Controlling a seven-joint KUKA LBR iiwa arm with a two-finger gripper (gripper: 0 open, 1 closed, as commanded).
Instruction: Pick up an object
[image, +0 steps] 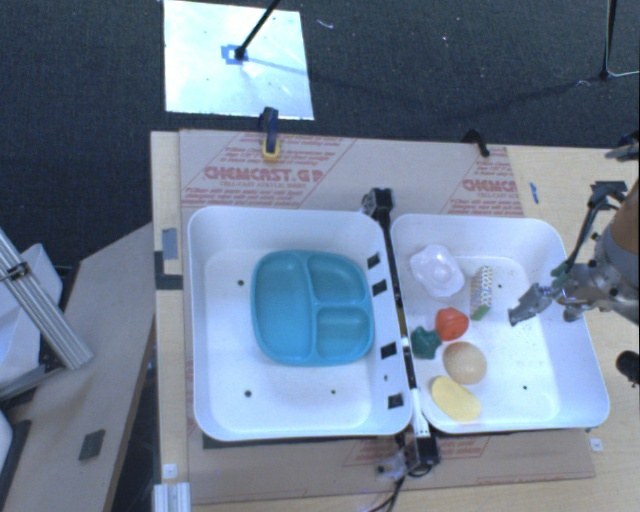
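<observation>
A blue divided plate (308, 307) lies in the left bin (215, 240). In the right bin (570, 385), the gripper (527, 305) hovers right of a red object (452, 323) and a tan ball (464, 362).

A: What colours sit in the left white bin (215, 330)?

B: One blue divided plate (312, 306), plain, no pattern.

A: And the right white bin (575, 300)?

B: A clear plastic piece (436, 268), a small item speckled with dots (484, 286), a red-orange piece (452, 322), a dark green one (426, 343), a tan egg-shaped one (464, 362) and a yellow one (455, 398).

A: The bench?

B: A pale board printed with red lettering and diagonal stripes (300, 170); a yellow clamp (270, 150) at its top edge. The gripper (527, 305) is grey metal.
</observation>
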